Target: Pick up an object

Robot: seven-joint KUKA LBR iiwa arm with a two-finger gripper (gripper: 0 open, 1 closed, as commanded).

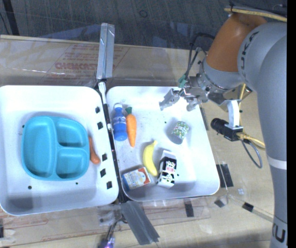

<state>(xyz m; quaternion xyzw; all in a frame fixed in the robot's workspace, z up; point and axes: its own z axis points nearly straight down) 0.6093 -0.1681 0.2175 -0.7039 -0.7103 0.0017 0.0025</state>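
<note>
Grey arm (256, 56) with an orange band comes in from the right, and the pincer (178, 105) sits over the far right part of the right bin (153, 90). Fingers are spread wide with nothing between them. I cannot tell how high it is off the bin floor. All pickable things lie loose in the bins, none held. The closest is a green-and-white speckled ball (179, 130), just on the near side of the pincer, apart from it, by the right wall. At the far left of the same bin a blue bottle (119, 123) lies against the left wall, with a carrot (131, 129) just to its right, side by side and touching or almost touching. A banana (149, 158) lies near the middle, running far to near. A cow-print carton (167, 171) stands just right of the banana at the near side. A small juice carton (136, 178) with orange print lies in the near left corner, next to the banana's near end. The left bin (44, 94) holds a blue divided tray (55, 146), flat and about centred, with an orange stick-like piece (93, 151) against the tray's right edge. The two bins sit side by side on the desk (44, 56), walls nearly touching.
</note>
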